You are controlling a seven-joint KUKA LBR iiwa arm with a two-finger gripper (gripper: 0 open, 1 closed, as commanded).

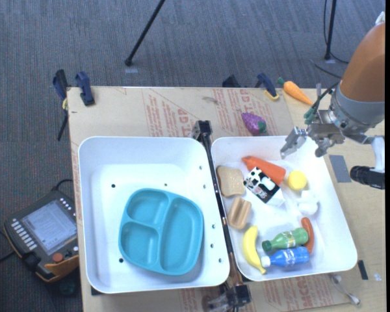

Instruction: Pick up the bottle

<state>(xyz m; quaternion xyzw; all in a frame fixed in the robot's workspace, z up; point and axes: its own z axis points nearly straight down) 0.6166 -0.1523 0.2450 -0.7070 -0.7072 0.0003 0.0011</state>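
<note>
Two bottles lie on their sides near the front of the right bin (341, 203): a green bottle (286, 240) and, just in front of it, a blue bottle (287, 258) with a white cap. My gripper (307, 144) hangs over the far right part of that bin, well behind both bottles. Its two fingers are spread open with nothing between them.
The right bin also holds a banana (250, 247), a bun (239, 212), a bread slice (231, 181), a carrot (265, 168), a cow-patterned carton (261, 184), a lemon (297, 180) and a red sausage (307, 233). A teal divided plate (161, 231) lies in the left bin (91, 174). Purple grapes (253, 123) sit on the bench.
</note>
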